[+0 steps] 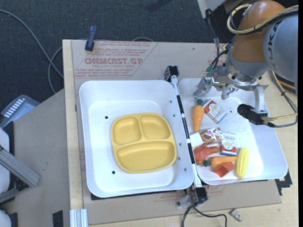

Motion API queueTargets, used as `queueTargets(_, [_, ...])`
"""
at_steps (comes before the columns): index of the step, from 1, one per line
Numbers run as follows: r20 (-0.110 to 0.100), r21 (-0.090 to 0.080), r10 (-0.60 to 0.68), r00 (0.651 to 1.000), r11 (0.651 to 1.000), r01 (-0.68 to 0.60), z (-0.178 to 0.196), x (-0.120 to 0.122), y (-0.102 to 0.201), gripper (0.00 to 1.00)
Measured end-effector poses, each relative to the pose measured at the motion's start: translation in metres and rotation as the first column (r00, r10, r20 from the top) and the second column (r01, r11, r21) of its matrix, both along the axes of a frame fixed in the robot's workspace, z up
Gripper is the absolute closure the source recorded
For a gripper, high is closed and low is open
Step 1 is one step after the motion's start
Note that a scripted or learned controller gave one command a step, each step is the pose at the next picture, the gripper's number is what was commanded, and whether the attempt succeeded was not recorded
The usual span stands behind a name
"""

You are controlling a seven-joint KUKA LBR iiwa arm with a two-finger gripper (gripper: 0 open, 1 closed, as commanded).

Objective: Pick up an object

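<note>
The gripper (211, 95) hangs over the far left corner of the right bin (265, 141), its jaws apart with nothing between them. Just below it a toy carrot (198, 117) lies lengthways close beside the bin's left wall, green top toward the gripper. A small printed carton (216, 111) lies tilted just to the carrot's right, nearly touching it. Nearer the front, the rest of the toy food crowds against the same wall. Two printed packets (218, 137) sit side by side, with red and orange pieces (213, 159) heaped just in front of them. A yellow corn cob (242, 162) lies on the heap's right, close to the bin's front rim. The right half of this bin's floor is bare up to the far and right rims. In the left bin (94, 98) a yellow three-part plate (143, 142) sits near the middle, with bare white floor on every side of it. The two bins meet along a shared edge, with a black clip (171, 71) at its far end. A blue clip (90, 38) sits on the far left edge of the printed board (118, 58) under the bins.
</note>
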State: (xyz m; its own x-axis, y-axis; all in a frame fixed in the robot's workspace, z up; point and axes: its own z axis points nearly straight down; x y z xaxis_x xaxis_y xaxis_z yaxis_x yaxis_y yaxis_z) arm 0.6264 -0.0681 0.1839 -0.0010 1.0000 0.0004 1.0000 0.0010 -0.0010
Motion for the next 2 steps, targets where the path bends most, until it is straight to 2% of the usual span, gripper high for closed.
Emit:
queueTargets(1, [-0.001,0.000,-0.001,1.000,1.000,0.001,0.001,-0.013,0.010,0.00])
queueTargets(2, [0.003,-0.001,-0.001,1.000,1.000,0.001,0.001,0.000,0.012,0.00])
